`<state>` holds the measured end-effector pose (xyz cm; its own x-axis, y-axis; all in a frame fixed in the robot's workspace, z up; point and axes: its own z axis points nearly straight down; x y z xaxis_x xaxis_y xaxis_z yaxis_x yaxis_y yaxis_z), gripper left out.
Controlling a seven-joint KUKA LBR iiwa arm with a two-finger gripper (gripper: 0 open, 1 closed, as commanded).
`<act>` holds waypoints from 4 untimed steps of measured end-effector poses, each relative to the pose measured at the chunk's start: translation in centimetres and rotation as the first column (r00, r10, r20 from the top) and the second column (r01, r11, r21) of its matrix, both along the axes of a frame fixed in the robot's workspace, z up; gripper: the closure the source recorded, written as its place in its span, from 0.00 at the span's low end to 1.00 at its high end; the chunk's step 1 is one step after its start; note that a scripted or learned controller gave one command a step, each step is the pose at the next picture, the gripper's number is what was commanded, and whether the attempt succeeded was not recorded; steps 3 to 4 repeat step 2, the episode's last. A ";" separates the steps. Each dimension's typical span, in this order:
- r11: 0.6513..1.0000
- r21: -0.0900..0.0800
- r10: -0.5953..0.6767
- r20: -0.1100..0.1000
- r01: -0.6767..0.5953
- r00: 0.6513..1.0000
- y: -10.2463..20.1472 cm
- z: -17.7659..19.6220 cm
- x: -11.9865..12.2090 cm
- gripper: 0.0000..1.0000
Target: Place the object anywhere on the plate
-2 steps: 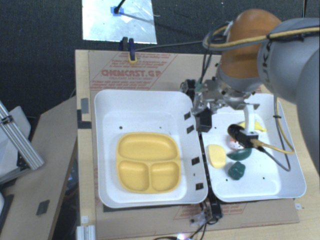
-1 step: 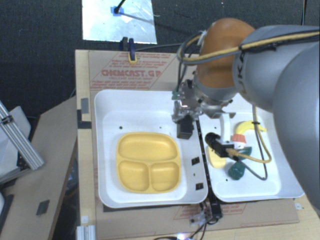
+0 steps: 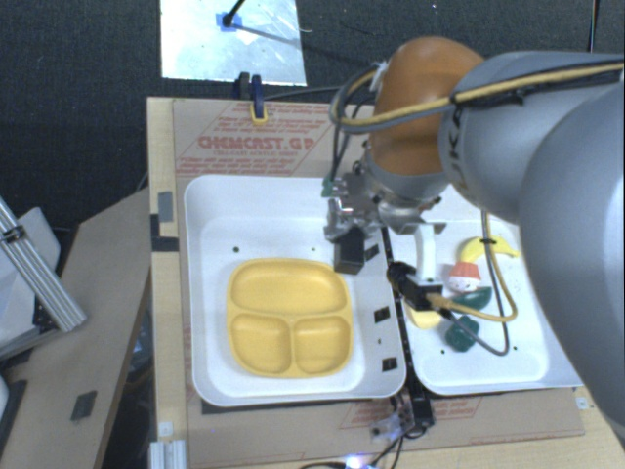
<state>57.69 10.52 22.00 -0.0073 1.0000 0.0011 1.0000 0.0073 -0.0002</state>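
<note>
Toys, the things to be moved, lie in the right bin (image 3: 532, 360): a yellow banana-shaped piece (image 3: 485, 249), a small red-and-white piece (image 3: 466, 277), a second yellow piece (image 3: 425, 317) and a dark green piece (image 3: 462, 334), four as far as I can count. The arm (image 3: 527, 135) covers much of that bin. Two white bins sit side by side on the desk (image 3: 166, 145). The left bin (image 3: 210, 223) holds one yellow plate (image 3: 289, 315) with three compartments. The gripper (image 3: 349, 252) hangs above the left bin's right part, just beyond the plate's upper right corner. I cannot tell whether it grips anything or how it stands.
</note>
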 end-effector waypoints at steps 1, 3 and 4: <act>1.000 0.000 0.000 0.002 0.000 1.000 1.3 1.3 -0.1 1.00; 1.000 0.000 -0.002 0.001 0.002 1.000 1.3 1.2 -0.2 0.00; 1.000 0.000 -0.002 0.001 0.002 1.000 1.3 1.2 -0.2 0.00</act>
